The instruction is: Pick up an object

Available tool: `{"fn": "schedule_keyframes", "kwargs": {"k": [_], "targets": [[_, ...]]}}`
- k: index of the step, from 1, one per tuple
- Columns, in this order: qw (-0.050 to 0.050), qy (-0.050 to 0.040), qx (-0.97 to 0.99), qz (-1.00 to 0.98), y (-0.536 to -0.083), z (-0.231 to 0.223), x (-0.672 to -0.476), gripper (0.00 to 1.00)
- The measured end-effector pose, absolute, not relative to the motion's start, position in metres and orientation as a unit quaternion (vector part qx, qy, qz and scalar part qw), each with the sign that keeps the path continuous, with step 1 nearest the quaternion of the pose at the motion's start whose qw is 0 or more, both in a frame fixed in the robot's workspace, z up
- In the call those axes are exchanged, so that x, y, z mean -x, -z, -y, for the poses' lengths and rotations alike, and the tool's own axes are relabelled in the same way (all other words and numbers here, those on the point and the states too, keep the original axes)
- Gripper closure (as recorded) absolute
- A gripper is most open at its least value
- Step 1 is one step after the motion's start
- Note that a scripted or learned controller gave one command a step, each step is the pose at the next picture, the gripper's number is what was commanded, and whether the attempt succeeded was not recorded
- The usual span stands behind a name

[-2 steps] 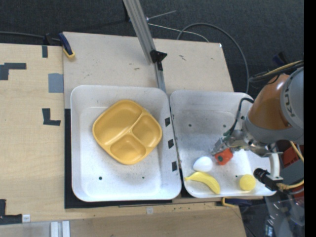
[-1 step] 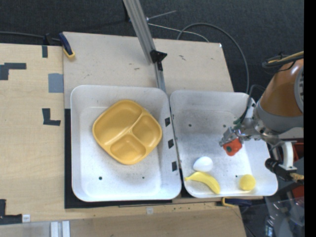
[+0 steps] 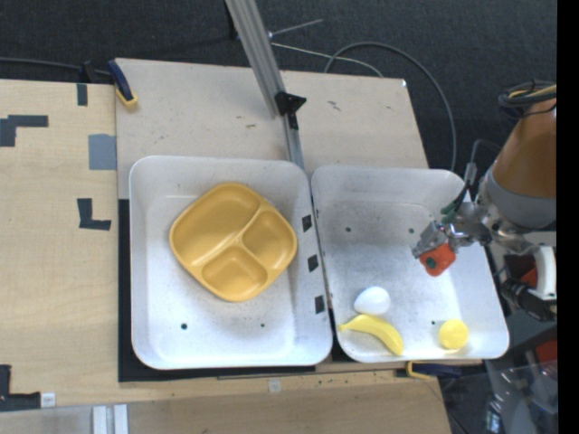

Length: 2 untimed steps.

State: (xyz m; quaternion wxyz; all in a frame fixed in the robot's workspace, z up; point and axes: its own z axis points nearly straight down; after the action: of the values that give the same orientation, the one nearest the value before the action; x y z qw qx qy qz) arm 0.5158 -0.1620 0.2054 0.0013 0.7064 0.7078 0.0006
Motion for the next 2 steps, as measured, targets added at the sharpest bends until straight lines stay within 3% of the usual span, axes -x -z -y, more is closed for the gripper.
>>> {"fn": "schedule_keyframes", "kwargs": {"k": [1,2], "targets": [[0.002,-0.0007,-0.707,-0.708,-0.256,0.171,-0.512,1.0],[0.001,-0.0002,-0.706,-0.708,-0.274,0.171,-0.512,1.0]]}}
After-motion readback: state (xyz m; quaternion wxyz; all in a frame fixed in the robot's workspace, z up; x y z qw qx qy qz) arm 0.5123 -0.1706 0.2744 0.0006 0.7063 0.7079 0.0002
